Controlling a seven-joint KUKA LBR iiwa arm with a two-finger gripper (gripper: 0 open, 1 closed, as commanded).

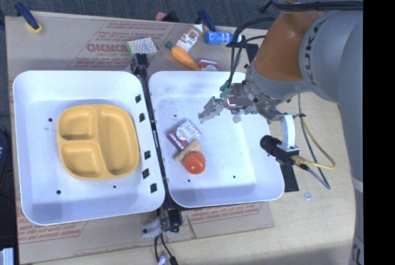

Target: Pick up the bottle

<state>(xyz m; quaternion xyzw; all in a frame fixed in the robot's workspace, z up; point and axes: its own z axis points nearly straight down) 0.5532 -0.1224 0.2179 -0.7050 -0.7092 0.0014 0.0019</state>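
Bottle (192, 157), small with a red cap, lies in the right bin (247, 186) touching a pink packet (184, 134). Probably light, stiff, apt to roll; grip across its body. Gripper (213, 109) hangs above, fingers spread, holding nothing.

A: What colours did the bins carry?
B: Both bins (37, 196) were white; the divided plate (97, 140) was yellow.
A: And the right bin's contents?
B: A maroon-and-white patterned packet (184, 134) and a red-orange ball (195, 163).
A: Beyond the bins?
B: An orange carrot (184, 57), a blue bottle (217, 37), brown cardboard (92, 35) with red print.
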